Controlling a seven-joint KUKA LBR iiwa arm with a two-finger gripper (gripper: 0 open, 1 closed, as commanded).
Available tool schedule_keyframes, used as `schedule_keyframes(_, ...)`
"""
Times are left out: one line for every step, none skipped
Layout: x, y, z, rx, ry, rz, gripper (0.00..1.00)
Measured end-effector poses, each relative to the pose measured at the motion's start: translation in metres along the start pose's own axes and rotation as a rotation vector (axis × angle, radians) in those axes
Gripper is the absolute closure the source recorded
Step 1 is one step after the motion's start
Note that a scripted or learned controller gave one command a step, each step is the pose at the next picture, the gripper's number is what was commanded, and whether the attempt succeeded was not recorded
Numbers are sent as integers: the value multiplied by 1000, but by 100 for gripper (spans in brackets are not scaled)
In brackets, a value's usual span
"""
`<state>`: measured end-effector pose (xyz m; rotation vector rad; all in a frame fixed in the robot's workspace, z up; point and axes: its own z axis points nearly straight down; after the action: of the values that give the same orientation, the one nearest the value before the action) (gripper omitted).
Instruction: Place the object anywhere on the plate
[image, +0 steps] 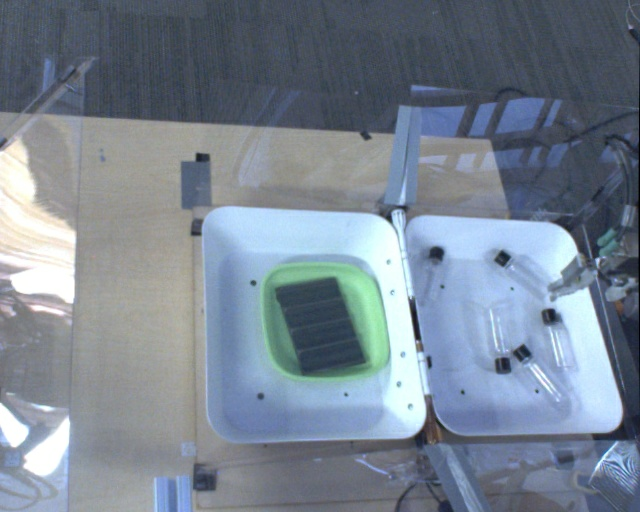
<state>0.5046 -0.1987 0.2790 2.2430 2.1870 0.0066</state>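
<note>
Lifting one clear vial (559, 343) from the right bin (470, 415) is what remains before the green plate (275, 300) can be reached, though the pincer (565, 283) at the bin's right rim cannot be judged as to grip

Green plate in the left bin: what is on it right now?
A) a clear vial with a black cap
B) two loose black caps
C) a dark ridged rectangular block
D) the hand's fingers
C: the green plate in the left bin carries a dark ridged block, while the clear vials with black caps lie in the right bin.
</note>
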Motion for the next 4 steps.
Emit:
schedule_keyframes(-1, -2, -139, -3, -2, 103, 0)
schedule_keyframes(4, -14, -158, -4, -3, 182, 0)
schedule_keyframes(-2, -9, -158, -2, -1, 298, 0)
schedule_keyframes(-1, -15, -140, 2, -1, 301, 0)
